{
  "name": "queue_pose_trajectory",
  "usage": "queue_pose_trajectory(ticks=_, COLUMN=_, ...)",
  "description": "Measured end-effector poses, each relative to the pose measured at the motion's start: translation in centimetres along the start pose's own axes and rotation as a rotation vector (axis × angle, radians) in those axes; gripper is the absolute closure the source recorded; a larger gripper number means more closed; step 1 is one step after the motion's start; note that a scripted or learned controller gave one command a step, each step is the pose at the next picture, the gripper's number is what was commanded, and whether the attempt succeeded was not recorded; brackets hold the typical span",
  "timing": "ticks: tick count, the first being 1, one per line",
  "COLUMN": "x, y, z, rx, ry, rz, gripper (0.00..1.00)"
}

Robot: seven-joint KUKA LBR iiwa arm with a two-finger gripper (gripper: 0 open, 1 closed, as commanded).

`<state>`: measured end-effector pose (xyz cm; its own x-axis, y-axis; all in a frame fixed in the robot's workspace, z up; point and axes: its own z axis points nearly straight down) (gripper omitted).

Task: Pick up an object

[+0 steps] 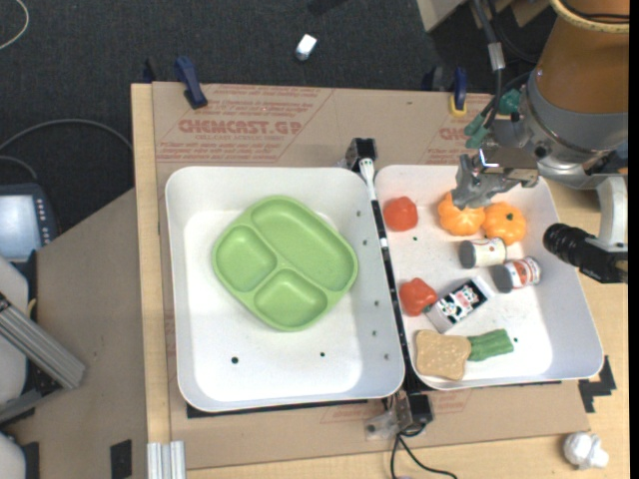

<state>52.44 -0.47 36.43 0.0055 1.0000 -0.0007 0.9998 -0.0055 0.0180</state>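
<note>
My gripper (477, 190) was down in the right bin (569, 307), sitting right on top of a lumpy orange pumpkin-shaped toy (457, 218). Honestly couldn't tell whether it was spread or pinching anything, the metal bits blocked the view. Just beside it on the arm's side sat a second little pumpkin (502, 225), glossy plastic with a green stem. Out to the other side of the gripper was a rounded red piece (399, 213). Nearer the camera from the gripper lay two small white cylinder bottles (483, 252) (516, 273), another red lump (416, 293), a black and white carton (459, 302), a tan bread-slice shape (442, 354) and a green chunk (490, 345) touching it. The left bin (195, 267), well away from my gripper, held a smooth light-green divided plate (285, 262) with three compartments. Both bins were shallow white plastic on a cardboard-covered counter (260, 118).
</note>
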Motion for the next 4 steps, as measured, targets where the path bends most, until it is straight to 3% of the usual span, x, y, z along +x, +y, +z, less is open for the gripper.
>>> queue_pose_trajectory(ticks=1, x=4.4, y=-4.8, z=6.8, rx=0.029, ry=0.002, rz=-0.009, gripper=1.00)
queue_pose_trajectory(ticks=2, x=10.7, y=-4.3, z=-12.3, rx=-0.003, ry=0.008, rz=-0.012, gripper=1.00)
queue_pose_trajectory(ticks=3, x=12.0, y=-4.8, z=1.4, rx=0.032, ry=-0.003, rz=-0.005, gripper=1.00)
queue_pose_trajectory(ticks=4, x=8.9, y=-4.4, z=15.5, rx=0.035, ry=-0.004, rz=0.000, gripper=1.00)
